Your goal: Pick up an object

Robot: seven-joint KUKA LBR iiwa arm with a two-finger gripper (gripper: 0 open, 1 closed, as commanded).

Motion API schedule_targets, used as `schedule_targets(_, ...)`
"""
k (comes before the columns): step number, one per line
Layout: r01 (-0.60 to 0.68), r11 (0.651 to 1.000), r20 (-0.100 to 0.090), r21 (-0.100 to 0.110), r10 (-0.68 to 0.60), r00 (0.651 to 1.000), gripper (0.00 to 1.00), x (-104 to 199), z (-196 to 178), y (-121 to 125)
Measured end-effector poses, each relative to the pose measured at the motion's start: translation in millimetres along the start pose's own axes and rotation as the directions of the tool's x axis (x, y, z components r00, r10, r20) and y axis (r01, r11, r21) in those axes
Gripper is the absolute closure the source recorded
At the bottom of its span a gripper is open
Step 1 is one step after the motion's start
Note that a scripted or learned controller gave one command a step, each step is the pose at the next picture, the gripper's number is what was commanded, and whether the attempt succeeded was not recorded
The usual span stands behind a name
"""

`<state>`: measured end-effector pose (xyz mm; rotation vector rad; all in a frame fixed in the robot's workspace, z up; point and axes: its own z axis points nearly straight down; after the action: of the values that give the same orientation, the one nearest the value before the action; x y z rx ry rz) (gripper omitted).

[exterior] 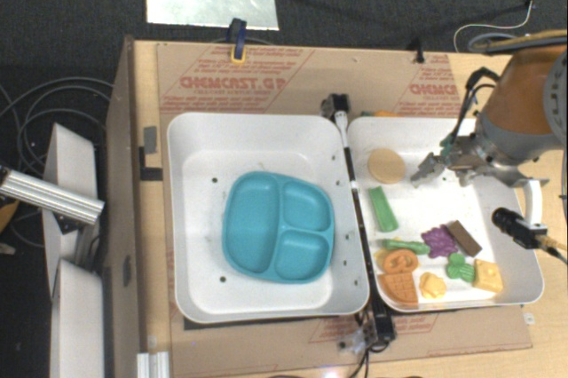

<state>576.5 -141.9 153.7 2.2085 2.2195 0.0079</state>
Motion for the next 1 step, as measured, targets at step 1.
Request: schedule_targets(1,-0.001,1.0,-0.007,0.017,0.002,1.0,0.0,57.1,57.2,-66.5)
